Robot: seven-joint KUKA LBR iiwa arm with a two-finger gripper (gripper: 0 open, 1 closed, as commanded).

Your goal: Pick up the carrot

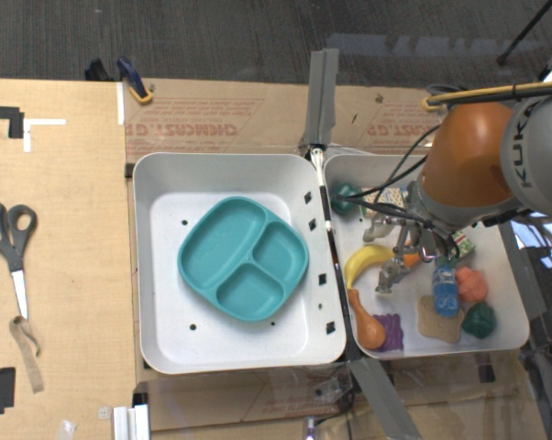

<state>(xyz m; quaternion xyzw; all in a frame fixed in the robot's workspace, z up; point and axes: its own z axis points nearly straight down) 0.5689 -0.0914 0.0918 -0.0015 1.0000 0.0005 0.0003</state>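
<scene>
My arm (478,154) over right bin (510,333), 1 of 2. Carrot (366,322) at bin's front-left corner, beside banana (366,262), long axis roughly front-to-back. My gripper (397,269) sits behind-right of carrot, apart; jaw state untellable.

Arm (496,154) cut off at right edge; hides right bin's (505,337) far corner and small items.

a teal plate (244,258) in a white bin (157,246); beside it, a yellow banana (365,262) and an orange carrot (368,323).
</scene>
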